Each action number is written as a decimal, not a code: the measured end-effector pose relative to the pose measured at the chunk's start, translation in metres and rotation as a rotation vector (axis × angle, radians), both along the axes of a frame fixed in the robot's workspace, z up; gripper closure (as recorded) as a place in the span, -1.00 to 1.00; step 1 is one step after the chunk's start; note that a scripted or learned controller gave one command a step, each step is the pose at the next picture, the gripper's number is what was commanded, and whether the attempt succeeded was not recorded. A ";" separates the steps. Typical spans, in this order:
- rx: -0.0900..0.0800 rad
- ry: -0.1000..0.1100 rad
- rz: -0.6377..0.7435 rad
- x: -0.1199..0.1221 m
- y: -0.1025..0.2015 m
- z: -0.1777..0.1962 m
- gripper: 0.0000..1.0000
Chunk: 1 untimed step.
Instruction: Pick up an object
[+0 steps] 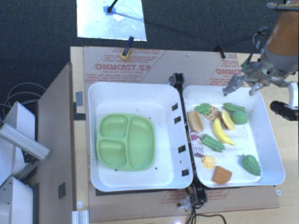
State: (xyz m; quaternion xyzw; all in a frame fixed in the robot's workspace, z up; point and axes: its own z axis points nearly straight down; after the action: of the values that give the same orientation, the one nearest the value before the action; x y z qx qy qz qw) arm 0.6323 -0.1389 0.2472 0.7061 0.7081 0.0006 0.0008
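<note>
Banana (221, 131) crowded by toy foods (212, 143).

A robotics lab: taped-down protective sheet (140, 66), loose cables (18, 94), white bins (135, 90) on a bench (289, 139).

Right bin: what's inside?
The right bin holds toy food: a banana, hot dog, waffle, green pepper and other small pieces. Whatever lies under them is covered. The gripper hovers at the far edge.

Toy foods (219, 129) lie loose in rt bin (273, 139).
</note>
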 end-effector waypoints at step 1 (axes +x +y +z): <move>-0.009 -0.015 -0.009 -0.048 -0.074 0.142 -1.00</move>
State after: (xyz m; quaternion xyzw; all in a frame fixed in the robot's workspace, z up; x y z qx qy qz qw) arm 0.5839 -0.2126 0.3892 0.7092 0.7049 0.0027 0.0093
